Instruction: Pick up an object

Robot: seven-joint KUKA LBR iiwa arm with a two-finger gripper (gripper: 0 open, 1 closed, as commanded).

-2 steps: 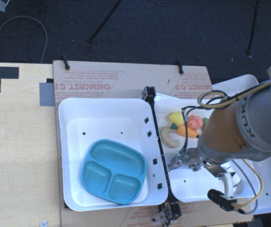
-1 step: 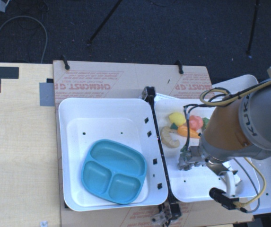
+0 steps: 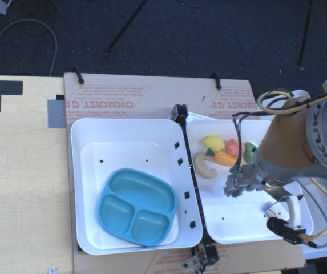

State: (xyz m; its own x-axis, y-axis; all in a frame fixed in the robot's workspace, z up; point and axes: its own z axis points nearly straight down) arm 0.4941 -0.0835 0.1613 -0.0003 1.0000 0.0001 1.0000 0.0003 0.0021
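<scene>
Several small toy foods lie in the right bin (image 3: 231, 230) near its far side: a yellow lemon-like piece (image 3: 213, 142), an orange carrot-like piece (image 3: 225, 158), a red piece (image 3: 232, 147), a green piece (image 3: 249, 150) and a beige curved piece (image 3: 204, 166). My gripper (image 3: 235, 186) hangs over the right bin's middle, just in front of and to the right of the beige piece. The grey and orange arm (image 3: 289, 147) covers the bin's right part.
The left bin (image 3: 95, 141) holds a blue divided tray (image 3: 137, 206) at its near right. A black divider (image 3: 187, 176) with clips runs between the bins. Cables loop at the arm's right, and cardboard lies under both bins.
</scene>
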